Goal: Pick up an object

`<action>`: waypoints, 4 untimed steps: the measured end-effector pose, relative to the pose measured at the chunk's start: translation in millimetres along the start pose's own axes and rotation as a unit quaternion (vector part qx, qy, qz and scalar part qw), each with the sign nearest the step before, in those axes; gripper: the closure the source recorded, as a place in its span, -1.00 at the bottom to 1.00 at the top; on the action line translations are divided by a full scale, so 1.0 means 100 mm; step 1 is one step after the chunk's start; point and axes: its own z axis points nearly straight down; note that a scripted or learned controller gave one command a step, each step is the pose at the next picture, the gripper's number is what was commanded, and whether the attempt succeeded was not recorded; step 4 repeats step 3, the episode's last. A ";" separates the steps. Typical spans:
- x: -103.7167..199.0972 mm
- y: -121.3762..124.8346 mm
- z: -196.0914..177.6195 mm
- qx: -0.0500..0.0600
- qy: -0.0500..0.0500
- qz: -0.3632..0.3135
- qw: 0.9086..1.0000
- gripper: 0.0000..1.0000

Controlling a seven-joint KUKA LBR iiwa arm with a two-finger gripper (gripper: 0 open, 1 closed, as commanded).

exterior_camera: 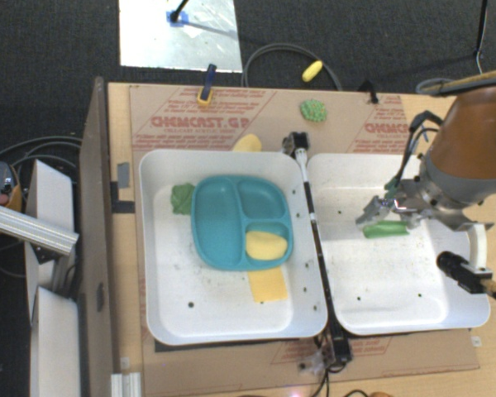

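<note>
Hand: grey two-finger hand (379, 214) low in the right white bin (397, 304), directly over a green stick-shaped object (386, 230); finger state cannot be told.
Left bin: teal divided plastic plate (231, 222) carrying a yellow rounded piece (265, 244).

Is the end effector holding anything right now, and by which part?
Cannot be told. The end effector sits right over the green object in the right bin, but no grip shows.

arm (471, 143) from right; tool (379, 215) low, pointing left
</note>
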 end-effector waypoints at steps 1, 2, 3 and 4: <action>-0.36 0.54 1.08 0.001 -0.001 0.001 1.000 -1.00; -0.34 0.55 0.92 -0.002 0.000 0.000 1.000 1.00; 0.42 0.28 0.18 -0.001 0.001 -0.003 1.000 1.00; 0.42 0.28 0.18 -0.001 0.001 -0.003 1.000 1.00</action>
